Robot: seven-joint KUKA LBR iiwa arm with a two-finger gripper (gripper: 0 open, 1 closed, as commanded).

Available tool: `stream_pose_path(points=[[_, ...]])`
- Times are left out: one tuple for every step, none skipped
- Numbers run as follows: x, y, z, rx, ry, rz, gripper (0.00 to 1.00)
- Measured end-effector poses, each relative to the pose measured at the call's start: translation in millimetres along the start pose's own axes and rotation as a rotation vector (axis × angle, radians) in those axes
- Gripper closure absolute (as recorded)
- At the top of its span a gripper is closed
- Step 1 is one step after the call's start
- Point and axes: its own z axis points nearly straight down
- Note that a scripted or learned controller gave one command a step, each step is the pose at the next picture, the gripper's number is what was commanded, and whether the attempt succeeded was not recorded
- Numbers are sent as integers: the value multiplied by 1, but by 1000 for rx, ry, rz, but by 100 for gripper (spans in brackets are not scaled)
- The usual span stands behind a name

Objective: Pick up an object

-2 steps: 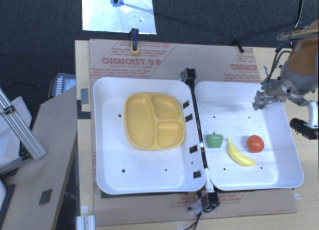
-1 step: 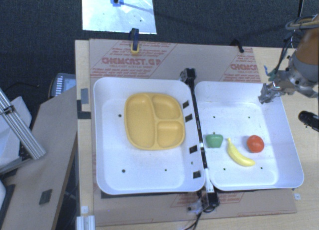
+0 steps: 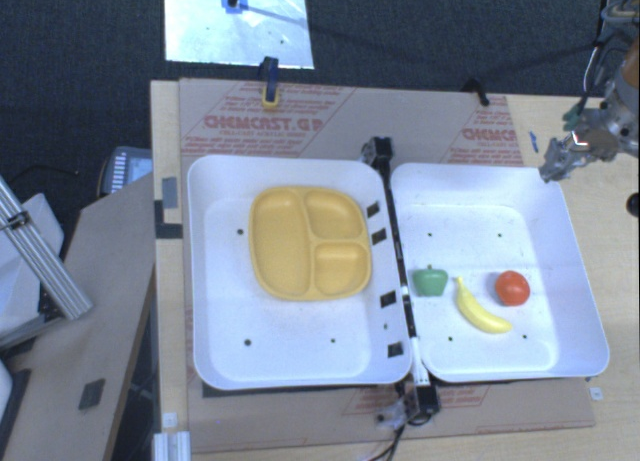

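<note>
Yellow plastic banana (image 3: 482,311) between green toy pepper (image 3: 430,281) and red tomato (image 3: 512,288) in right white bin (image 3: 560,249), gripper (image 3: 556,161) above far corner, grip state unclear.

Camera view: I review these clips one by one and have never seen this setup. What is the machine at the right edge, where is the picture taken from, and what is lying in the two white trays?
A single fixed camera looks down at a slant on a bench. The machine at the upper right is a robot arm; its gripper, a two-finger claw, hangs over the far right corner of the right bin with nothing in it. The left bin holds a yellow divided plate. The right bin holds three toy foods in a row near its front: a green pepper, a yellow banana and a red tomato. The arm's job is to pick one up; none is lifted yet.
</note>
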Motion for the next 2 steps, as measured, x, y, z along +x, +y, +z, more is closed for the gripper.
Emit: stream_pose_path(points=[[43,-18,13,9,4,-1,100],[85,-38,12,9,4,-2,100]])
